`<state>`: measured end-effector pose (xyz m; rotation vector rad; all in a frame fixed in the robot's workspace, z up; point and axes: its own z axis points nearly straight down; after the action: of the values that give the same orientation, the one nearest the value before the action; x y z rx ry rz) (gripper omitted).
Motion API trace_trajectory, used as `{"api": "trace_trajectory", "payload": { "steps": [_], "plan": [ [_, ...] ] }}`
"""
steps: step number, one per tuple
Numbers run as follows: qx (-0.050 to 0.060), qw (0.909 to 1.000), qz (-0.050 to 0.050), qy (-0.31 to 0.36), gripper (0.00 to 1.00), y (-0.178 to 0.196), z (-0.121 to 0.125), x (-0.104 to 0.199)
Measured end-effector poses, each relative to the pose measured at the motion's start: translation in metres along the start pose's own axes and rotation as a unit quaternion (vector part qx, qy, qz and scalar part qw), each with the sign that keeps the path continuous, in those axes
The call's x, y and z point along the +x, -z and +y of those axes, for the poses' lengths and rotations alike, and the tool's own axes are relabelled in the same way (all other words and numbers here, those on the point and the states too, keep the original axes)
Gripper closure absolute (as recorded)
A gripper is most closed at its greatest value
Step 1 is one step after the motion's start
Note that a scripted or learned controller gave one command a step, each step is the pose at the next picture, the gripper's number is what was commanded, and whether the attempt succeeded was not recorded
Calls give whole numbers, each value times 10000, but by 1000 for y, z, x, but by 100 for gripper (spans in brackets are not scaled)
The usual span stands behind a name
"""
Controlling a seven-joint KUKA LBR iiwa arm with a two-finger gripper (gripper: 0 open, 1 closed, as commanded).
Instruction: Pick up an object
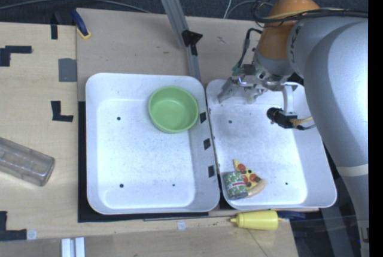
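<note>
Green bowl [173, 109] sits at the far right of the left bin [102, 130]; likely light, stiff plastic with a slick rim, so pinch the rim wall. Flat pizza toy [244, 179] lies near-left in the right bin [299, 190], thin and hard to get under. Tool [238, 89] is at that bin's far edge; can't tell how open it is, and I see nothing held.

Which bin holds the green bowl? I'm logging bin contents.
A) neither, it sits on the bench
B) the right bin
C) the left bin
C: the green bowl sits inside the left bin, near its upper right corner, beside the divide between bins.
</note>
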<state>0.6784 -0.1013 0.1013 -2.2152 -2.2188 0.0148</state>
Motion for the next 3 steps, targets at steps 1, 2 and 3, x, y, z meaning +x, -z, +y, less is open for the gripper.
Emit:
{"api": "trace_trajectory", "payload": {
  "steps": [1, 2, 3],
  "plan": [
    [12, 10000, 4, 0, 0, -7, 0, -1],
    [16, 10000, 3, 11, 100, 1, -1, 0],
    [-83, 10000, 10, -1, 100, 63, -6, 2]
  ]
}}
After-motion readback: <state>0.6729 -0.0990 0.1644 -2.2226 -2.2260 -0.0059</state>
